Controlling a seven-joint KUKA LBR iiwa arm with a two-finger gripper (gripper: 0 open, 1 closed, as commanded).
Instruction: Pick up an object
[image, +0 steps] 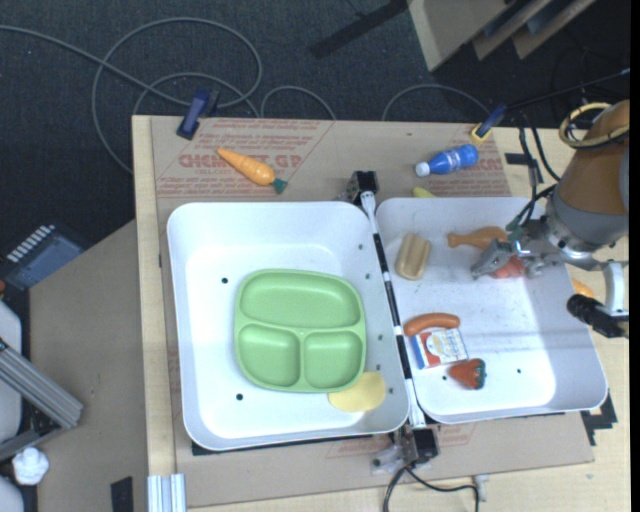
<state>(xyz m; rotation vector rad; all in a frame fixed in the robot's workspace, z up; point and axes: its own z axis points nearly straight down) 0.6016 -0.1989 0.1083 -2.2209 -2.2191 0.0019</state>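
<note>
One grey two-finger gripper (497, 262), fingers spread, low in the right white bin (560, 390) over a red toy (510, 267).

grey arm (585, 215), orange band, black cables

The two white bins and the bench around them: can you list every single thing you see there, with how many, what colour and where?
Shallow plastic bins: 2, white, side by side on the bench.
Three-compartment plastic tray: 1, light green, in the left bin.
Flat rounded toy piece: 1, pale yellow, left bin, at the tray's near corner.
Toy bread roll: 1, tan, right bin.
Toy sausage: 1, orange-red, right bin.
Small printed carton: 1, white and red, below the sausage.
Toy strawberry: 1, red, right bin's near side.
Toy carrot: 1, orange, bench behind the left bin.
Small bottle: 1, blue, bench behind the right bin.
Gripper: 1, grey, low in the right bin.
</note>
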